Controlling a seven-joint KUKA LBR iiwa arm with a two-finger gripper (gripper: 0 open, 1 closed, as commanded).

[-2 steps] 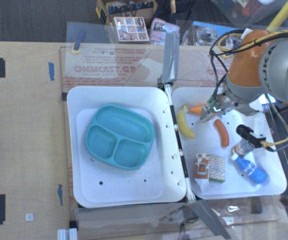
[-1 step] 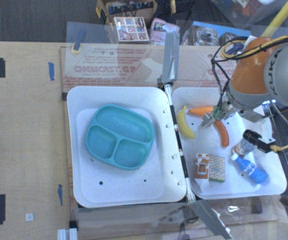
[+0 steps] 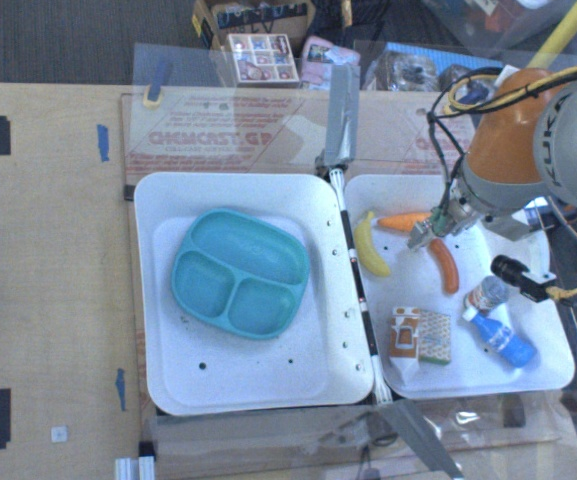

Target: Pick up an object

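Plainly, the gripper [image 3: 430, 231] sits low in the right bin [image 3: 558, 368], near that bin's far left part. Its tip is small and blurred against the things under it, so whether it is open or closed cannot be told, and nothing can be seen held in it. The grey and orange arm [image 3: 513, 148] comes in from the right and covers the bin's far right corner.

A carrot [image 3: 398, 222] lies just left of the gripper, with its thick end hidden beneath the tip. An orange sausage-shaped piece [image 3: 447, 267] runs down and to the right from the same spot, its upper end also lost under the gripper. Whether the gripper touches either one is unclear. A banana [image 3: 371, 247] lies beside the bin's left wall, close to the carrot's point.

Nearer the front, a small printed packet [image 3: 420, 333] lies flat, its markings too fine to read. A blue bottle [image 3: 501, 336] lies tilted to its right, its pale cap end pointing up toward the arm.

The left bin [image 3: 168, 368] holds a teal divided plate [image 3: 240, 272], well apart from the gripper.
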